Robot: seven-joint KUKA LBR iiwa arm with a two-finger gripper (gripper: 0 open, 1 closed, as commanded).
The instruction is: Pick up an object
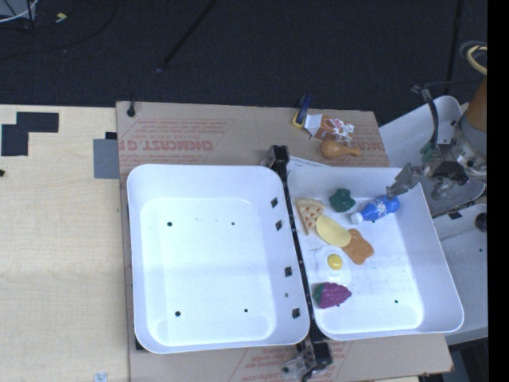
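Cardboard (199,134) under your bins with mirrored red print, unreadable, right bin (429,293) holding pizza (308,212), grapes (332,294), egg (334,261), blue bottle (378,209), gripper (406,177) beside bottle, fingers' state unclear to you.

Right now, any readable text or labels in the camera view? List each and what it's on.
"CHEMCREST" or similar, red print on the cardboard sheet behind the bins; upside down and blurred, reading uncertain.
More red print on the cardboard below the right bin: too blurred to read.
Small packet on the cardboard: printed, too small to read.
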